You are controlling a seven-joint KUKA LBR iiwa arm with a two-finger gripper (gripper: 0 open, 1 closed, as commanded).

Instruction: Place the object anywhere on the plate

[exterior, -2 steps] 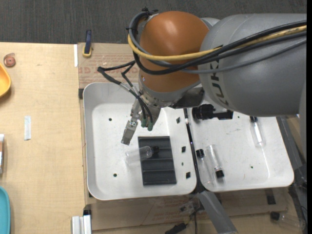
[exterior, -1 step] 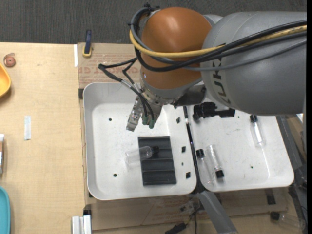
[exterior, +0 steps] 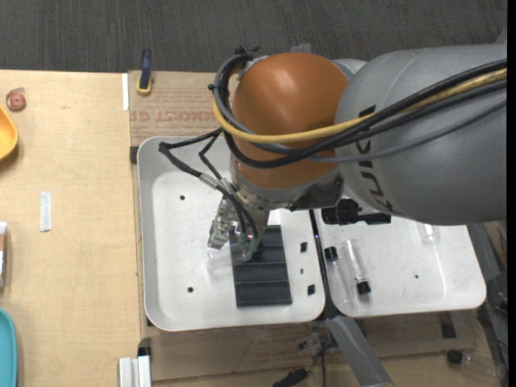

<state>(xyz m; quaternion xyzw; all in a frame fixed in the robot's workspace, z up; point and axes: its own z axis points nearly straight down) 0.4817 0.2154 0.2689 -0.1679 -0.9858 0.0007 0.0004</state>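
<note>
Over at the far left, the wooden tabletop carried scattered odds and ends: an orange dish cut off by the frame edge, a small reddish disc above it, a pale strip lying flat, and a teal rim at the bottom corner. That stretch lay open, well apart from the bins.

Next came the left bin, its white floor mostly bare along the left wall and near edge. A dark grey ribbed block lay toward its right side, near the divider between the bins. The end effector hung over the block's upper left corner, close above or touching it; I could not tell which, nor could I tell how its tips were set or whether anything sat between them. A clear crumpled bit showed just beside it. The arm's orange band and grey body covered the far halves of both bins.

The right bin held a clear tube with a black cap near its left wall, with free floor to its right. I could not make out any plate.
</note>
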